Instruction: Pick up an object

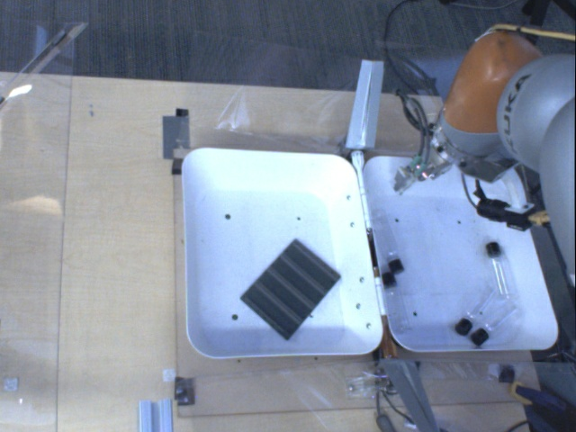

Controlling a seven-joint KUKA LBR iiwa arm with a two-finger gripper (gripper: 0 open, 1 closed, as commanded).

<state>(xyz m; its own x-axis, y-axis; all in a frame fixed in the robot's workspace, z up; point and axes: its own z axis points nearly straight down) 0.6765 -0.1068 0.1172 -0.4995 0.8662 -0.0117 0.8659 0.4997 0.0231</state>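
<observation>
Objects for picking are lying in both bins, and the nearest candidates are sitting in the right bin [540, 331], the one the gripper [416, 175] is hovering over at its far left corner. Whether the gripper is apart or together, I cannot tell; it is too small and glinting here. Nothing is visibly sitting in it.

Toward the camera and rightward from the gripper, a clear tube with black caps [496, 271] is lying with its long axis running roughly front to back, and a second clear piece with black ends [484, 320] is resting beyond it at a slant. A small black piece [391, 271] is lying almost straight toward the camera from the gripper, close against the wall between the bins. A dark ribbed rectangular pad [291, 288] is lying well off to the gripper's left in the left bin [207, 241], its long axis turned diagonally.

Judging by this, the black piece is the shortest reach, though the wall is crowding it. Both bins are resting on a pale wooden desk [90, 241] under clear sheeting, with dark carpet behind.
</observation>
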